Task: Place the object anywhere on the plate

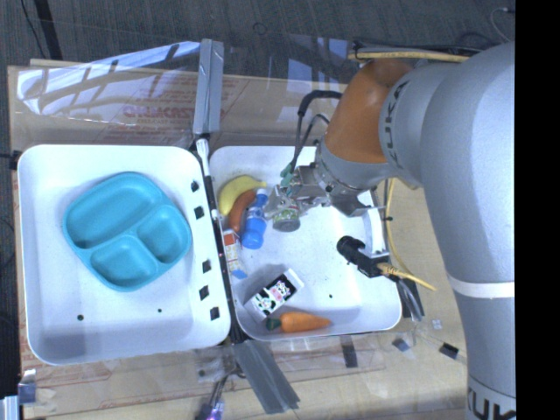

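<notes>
A blue plate (129,229) with three compartments lies in the left bin (52,322). In the right bin (350,313), at its left wall, a yellow banana-shaped piece (234,188), an orange-red item (240,210) and a small blue bottle (255,228) lie close together. My gripper (285,208) hangs over the upper middle of the right bin, just right of the blue bottle. A black-and-white patterned box (273,293) and a carrot (299,322) lie near the bin's front edge.
A grey divider bar (208,94) runs between the two bins. My large grey arm (455,147) covers the right side of the bench. White floor shows around the plate in the left bin.
</notes>
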Robot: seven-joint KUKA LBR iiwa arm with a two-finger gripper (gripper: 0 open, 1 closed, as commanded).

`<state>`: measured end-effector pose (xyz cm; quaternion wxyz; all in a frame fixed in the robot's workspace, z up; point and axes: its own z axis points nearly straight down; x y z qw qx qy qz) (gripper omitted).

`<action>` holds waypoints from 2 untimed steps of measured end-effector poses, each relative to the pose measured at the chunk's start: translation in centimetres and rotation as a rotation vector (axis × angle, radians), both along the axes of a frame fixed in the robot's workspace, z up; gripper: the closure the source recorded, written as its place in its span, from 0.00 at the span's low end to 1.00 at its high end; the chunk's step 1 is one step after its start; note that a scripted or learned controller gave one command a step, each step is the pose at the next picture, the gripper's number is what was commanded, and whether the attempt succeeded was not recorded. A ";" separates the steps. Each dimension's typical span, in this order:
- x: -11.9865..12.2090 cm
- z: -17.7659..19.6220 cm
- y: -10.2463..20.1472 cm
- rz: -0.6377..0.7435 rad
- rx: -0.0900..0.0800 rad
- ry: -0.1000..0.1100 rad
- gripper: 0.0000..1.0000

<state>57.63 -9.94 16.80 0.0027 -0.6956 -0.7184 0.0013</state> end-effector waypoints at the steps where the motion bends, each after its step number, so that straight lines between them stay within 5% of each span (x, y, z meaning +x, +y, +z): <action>1: 0.1 3.6 8.9 0.110 -0.001 -0.003 1.00; 2: -0.6 2.3 15.3 0.242 -0.001 -0.001 1.00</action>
